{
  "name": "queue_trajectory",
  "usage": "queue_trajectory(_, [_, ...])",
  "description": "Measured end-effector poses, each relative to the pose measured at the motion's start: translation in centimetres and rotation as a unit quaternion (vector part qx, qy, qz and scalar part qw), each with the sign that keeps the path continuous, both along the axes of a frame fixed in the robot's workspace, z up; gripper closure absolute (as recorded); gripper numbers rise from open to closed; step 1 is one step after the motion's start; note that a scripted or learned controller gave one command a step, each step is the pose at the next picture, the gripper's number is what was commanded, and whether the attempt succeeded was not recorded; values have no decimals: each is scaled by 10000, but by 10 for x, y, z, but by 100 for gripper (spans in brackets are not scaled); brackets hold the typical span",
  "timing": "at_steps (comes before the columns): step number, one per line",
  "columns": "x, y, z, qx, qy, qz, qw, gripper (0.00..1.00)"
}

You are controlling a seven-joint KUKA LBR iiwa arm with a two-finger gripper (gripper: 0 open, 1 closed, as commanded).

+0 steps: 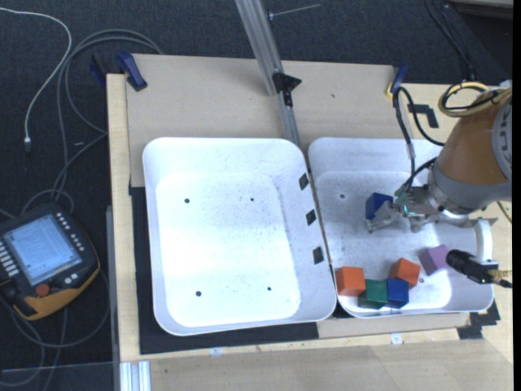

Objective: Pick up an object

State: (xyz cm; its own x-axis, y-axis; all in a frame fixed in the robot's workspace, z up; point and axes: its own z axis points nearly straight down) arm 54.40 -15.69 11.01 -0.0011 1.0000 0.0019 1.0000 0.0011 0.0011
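My gripper [399, 217] hangs low over the middle of the right bin [342, 163], under the grey wrist and orange band. A blue block [378, 204] sits right against the gripper's left side; whether it is gripped is unclear. Along the bin's front edge lie an orange block [351, 280], a green block [375, 292], a second blue block [397, 292], another orange block [406, 271] and a purple block [435, 257].
The left bin [220, 235] lies beside the right one, with black clips [310, 216] on the shared rim. A metal pole [259, 31] slants in from the top. Black cables [415, 116] hang by the arm. A teach pendant [45, 255] rests off the bench at left.
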Motion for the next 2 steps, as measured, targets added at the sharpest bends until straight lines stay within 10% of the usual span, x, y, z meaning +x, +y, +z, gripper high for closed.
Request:
queue_trajectory(1, [93,25,-10,-8,-27,23,10000,0])
queue_trajectory(2, [73,22,-10,-5,22,-5,10000,0])
